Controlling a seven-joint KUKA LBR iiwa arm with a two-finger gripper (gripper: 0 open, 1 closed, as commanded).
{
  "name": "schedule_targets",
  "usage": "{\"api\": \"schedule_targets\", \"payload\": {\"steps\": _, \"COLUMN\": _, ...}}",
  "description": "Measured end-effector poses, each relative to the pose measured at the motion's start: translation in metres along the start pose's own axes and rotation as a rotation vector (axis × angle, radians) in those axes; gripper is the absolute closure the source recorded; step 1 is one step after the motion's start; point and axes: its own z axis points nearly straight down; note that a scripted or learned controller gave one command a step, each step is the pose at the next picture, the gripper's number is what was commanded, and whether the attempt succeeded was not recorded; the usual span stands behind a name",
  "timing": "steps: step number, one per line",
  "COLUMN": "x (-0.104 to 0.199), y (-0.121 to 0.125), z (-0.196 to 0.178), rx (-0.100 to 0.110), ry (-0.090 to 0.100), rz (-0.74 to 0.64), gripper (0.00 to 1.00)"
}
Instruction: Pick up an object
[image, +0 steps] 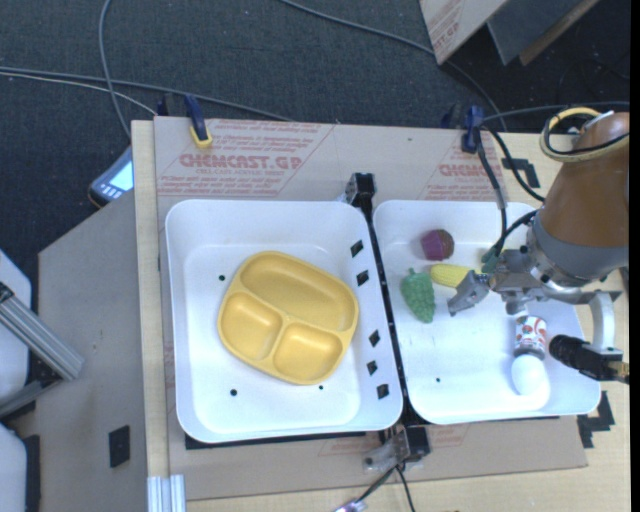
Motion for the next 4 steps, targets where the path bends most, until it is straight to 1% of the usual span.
{"api": "schedule_targets", "payload": {"steps": 1, "x": 0.000, "y": 0.003, "z": -0.007, "rx": -0.014, "ry": -0.002, "rz": -0.003, "gripper": 0.00}}
{"api": "schedule_targets", "payload": {"steps": 2, "x": 0.005, "y": 0.005, "z": 0.055, "rx": -0.009, "ry": 0.000, "rz": -0.003, "gripper": 0.00}}
{"api": "schedule_targets", "payload": {"steps": 3, "x": 0.006, "y": 0.005, "z": 0.108, "rx": -0.010, "ry": -0.001, "rz": -0.002, "gripper": 0.00}}
{"api": "schedule_targets", "payload": {"steps": 4, "x": 0.006, "y": 0.006, "z": 0.095, "rx": -0.016, "ry": -0.001, "rz": -0.001, "gripper": 1.00}}
